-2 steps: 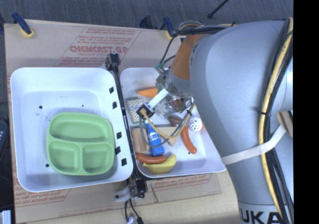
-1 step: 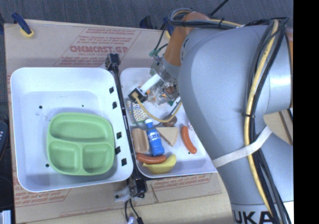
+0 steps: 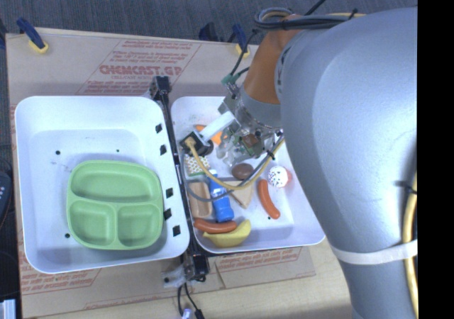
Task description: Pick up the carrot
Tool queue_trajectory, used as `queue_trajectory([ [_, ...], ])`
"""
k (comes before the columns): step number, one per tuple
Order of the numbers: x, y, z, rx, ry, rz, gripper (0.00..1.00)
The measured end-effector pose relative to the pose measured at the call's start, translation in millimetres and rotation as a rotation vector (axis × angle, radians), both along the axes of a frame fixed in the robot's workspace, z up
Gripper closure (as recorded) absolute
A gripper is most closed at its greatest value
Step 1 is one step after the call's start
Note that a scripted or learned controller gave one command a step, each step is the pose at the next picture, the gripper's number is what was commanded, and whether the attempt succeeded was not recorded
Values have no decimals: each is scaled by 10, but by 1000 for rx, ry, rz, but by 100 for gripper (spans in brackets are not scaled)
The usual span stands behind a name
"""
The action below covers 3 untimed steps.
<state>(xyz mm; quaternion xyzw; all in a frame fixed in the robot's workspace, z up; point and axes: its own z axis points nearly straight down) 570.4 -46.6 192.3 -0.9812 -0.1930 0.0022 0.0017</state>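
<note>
In the right bin (image 3: 301,229), a banana (image 3: 228,236) lies at the near wall; mid-bin hangs the gripper (image 3: 236,144), its grip impossible to tell; an orange carrot (image 3: 201,127) bit peeks just beside it, farther back

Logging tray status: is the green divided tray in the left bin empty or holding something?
Empty: the green tray shows three bare compartments.

A green three-compartment plastic tray (image 3: 113,204) sits in the left white bin (image 3: 42,115). The gripper (image 3: 225,142) reaches down into the right white bin (image 3: 301,229), among cluttered toy food.
</note>
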Motion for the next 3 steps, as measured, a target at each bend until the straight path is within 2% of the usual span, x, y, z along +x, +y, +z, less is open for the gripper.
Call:
queue_trajectory([
  [1,222,-135,-12,-2,0,-124,0],
  [2,573,-454,-1021,0,3,-120,0],
  [3,578,-440,-914,4,7,-113,100],
])
